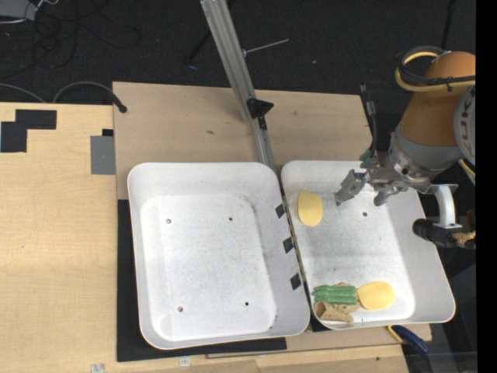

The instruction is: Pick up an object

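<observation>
At far left, left bin (pixel 202 255) sat bare on tabletop (pixel 54 231). Right bin (pixel 365 239) held yellow disc (pixel 310 208) by divider; green piece (pixel 335 294), yellow piece (pixel 376 294) clustered near front corner. Tool (pixel 362 193) hung fingers spread wide, gripping nothing, just right of disc, likely poised for pick.

grey arm (pixel 435 142) — orange band, yellow cable looped above.

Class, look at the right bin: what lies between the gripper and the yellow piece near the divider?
Only bare white bin floor lies between the gripper and the yellow piece in the camera view.
</observation>
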Robot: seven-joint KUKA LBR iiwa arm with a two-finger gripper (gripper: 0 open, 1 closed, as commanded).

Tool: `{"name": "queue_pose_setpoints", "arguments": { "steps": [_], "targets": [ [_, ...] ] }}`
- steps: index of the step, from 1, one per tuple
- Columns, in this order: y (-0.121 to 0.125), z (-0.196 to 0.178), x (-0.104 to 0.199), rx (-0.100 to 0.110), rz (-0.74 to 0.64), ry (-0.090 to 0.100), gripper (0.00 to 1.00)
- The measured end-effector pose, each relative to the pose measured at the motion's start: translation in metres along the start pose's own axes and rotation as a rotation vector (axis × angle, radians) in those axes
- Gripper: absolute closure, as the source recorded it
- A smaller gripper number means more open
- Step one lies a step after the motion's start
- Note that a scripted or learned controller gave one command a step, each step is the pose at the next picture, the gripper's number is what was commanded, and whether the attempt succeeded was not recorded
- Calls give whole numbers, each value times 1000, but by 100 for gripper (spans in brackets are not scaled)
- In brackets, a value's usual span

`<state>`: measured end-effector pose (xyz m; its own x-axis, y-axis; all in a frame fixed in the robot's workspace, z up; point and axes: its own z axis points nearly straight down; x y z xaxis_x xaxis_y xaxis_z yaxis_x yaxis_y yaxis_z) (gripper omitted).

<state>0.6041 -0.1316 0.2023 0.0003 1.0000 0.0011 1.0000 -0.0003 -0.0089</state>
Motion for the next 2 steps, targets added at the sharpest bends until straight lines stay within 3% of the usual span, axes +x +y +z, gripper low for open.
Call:
{"name": "queue_pose_setpoints", "arguments": {
  "steps": [1,2],
  "targets": [
    [-8,50,-5,0,0,0,0],
    [0,99,-3,-1,0,1,0]
  ]
}}
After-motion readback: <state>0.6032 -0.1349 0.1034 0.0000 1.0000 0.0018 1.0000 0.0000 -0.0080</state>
